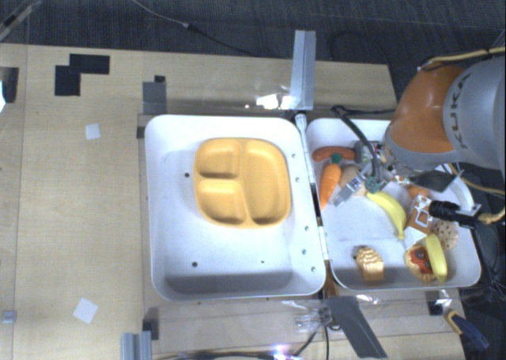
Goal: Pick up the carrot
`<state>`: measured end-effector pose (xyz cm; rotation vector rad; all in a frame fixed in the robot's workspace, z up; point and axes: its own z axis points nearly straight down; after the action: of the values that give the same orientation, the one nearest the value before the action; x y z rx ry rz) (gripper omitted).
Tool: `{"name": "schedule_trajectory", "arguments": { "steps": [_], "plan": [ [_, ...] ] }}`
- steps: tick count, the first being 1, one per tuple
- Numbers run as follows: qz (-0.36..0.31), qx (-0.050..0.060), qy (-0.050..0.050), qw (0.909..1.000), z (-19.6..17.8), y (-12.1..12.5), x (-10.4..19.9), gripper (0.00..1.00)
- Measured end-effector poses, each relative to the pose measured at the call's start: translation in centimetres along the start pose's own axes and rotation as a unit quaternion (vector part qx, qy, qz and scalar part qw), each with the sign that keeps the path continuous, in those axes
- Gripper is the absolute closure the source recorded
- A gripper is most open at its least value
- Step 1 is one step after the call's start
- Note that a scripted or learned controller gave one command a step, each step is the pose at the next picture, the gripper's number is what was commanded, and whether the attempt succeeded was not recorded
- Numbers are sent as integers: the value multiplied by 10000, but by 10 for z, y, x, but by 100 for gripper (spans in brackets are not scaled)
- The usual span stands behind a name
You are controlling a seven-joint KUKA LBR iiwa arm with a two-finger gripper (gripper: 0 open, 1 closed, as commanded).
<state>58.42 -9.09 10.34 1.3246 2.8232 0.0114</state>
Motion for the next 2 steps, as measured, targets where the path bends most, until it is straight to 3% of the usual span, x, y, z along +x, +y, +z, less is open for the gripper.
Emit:
{"name": "schedule_trajectory", "arguments": {
  "steps": [1,2],
  "plan": [
    [-31,-46,-63,10000,-14,3,-3,100],
    [413,31,58,9991,-85,44,57,100]
  ]
}}
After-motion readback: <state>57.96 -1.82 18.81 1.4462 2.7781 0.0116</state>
